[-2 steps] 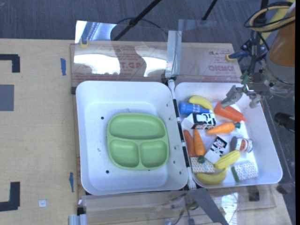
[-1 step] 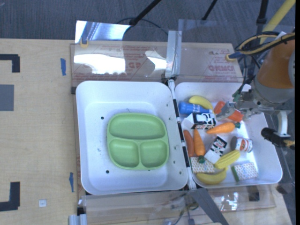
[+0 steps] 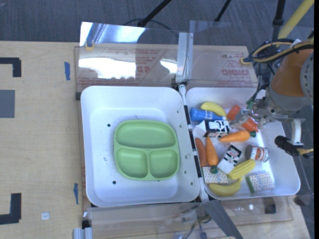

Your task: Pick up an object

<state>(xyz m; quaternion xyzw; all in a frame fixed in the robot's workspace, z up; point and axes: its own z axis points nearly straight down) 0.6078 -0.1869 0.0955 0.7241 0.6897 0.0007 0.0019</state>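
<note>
The right bin (image 3: 289, 183) holds a heap of toy food. A yellow banana (image 3: 213, 107) and a blue bottle (image 3: 199, 115) lie at the back. A black-and-white carton (image 3: 217, 127), an orange carrot (image 3: 234, 136) and two more carrots (image 3: 207, 152) sit in the middle. A white carton (image 3: 230, 157), a small can (image 3: 258, 154), a yellow corn cob (image 3: 241, 169) and another banana (image 3: 224, 188) lie toward the front. My gripper (image 3: 250, 115) hangs low over the bin's back right part, right beside small orange pieces (image 3: 233, 112). Nothing shows as held.
The left bin (image 3: 94, 108) contains a green divided plate (image 3: 146, 149). A clear divider post (image 3: 184, 59) rises behind the seam between the bins. A green-and-white packet (image 3: 260, 181) lies at the right bin's front right. The arm's cables (image 3: 269, 51) loop above the wrist.
</note>
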